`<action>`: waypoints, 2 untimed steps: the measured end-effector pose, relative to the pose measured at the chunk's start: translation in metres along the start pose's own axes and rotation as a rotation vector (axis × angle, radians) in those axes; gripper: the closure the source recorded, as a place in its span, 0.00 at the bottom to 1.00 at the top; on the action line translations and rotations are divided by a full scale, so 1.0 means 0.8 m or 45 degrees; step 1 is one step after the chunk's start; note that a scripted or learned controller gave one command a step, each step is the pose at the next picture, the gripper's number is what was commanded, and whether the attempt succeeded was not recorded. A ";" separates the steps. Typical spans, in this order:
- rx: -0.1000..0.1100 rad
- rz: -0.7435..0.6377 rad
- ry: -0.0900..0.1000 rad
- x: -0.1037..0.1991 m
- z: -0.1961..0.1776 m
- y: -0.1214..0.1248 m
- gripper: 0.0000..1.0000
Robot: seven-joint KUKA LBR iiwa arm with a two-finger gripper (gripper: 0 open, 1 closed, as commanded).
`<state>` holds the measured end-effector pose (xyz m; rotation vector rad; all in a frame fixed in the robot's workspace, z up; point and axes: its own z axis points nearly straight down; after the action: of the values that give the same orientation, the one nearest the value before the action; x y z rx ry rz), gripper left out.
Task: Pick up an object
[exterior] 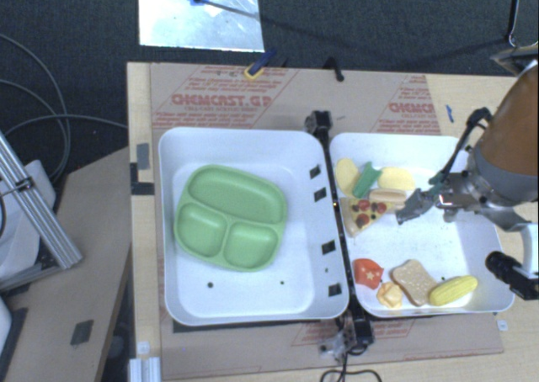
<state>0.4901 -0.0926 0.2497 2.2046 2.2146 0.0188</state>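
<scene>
Over the right white bin (472, 309), your two-finger gripper (410, 207) hangs, its grip unreadable; centre on the pizza-slice toy (364, 214) before descending.

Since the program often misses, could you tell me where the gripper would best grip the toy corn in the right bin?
Probably across the middle of the corn, coming straight down. It lies flat near the bin's front right corner, long axis roughly left-right, so the fingers should close across its narrow width. The bread touches its left end, so stay toward the centre or right. The gripper hangs over the middle of the bin.
</scene>
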 end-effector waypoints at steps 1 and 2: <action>0.040 0.009 0.005 -0.042 0.188 -0.013 0.00; 0.013 -0.014 0.010 0.091 0.076 -0.002 0.00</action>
<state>0.4892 -0.0201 0.1888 2.2015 2.2356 0.0165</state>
